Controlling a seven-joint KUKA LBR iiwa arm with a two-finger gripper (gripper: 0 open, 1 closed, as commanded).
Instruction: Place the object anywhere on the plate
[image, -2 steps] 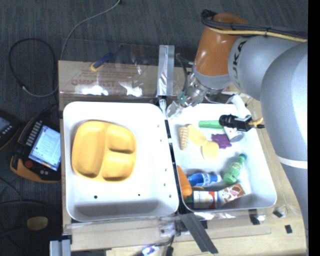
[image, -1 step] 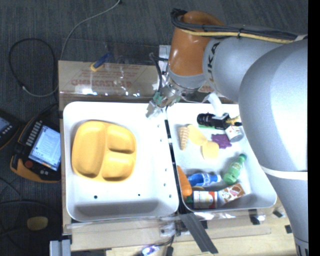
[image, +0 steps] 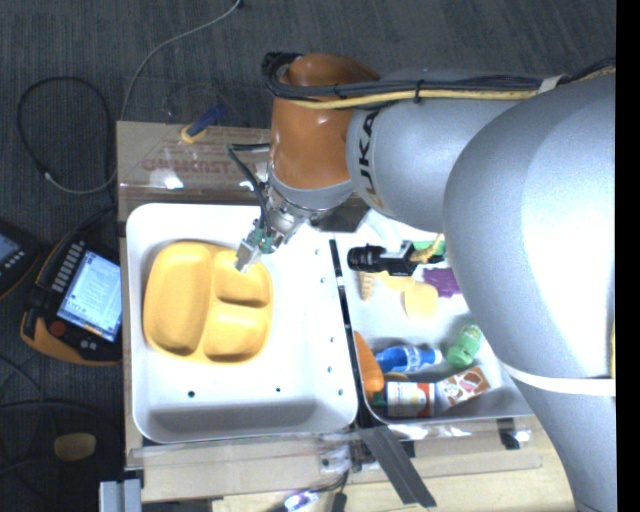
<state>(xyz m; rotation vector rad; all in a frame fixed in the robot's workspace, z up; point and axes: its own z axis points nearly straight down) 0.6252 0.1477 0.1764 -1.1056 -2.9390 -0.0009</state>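
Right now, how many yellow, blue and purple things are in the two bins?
Yellow: 2, the plate and a pale block
Blue: 1, a bottle
Purple: 1, a small toy
Total: 4

The plate (image: 205, 300) I work over is yellow and glossy, with rounded corners and three hollows: one long hollow down its left side and two smaller ones stacked on its right. It lies flat on the floor of the left bin (image: 300, 350), in that bin's left half and a little toward its far wall, close to the left wall and well apart from the right one. The hollows show bare yellow, apart from the top edge of the upper right one (my gripper (image: 246, 260) covers it). Which object goes on the plate I cannot tell.
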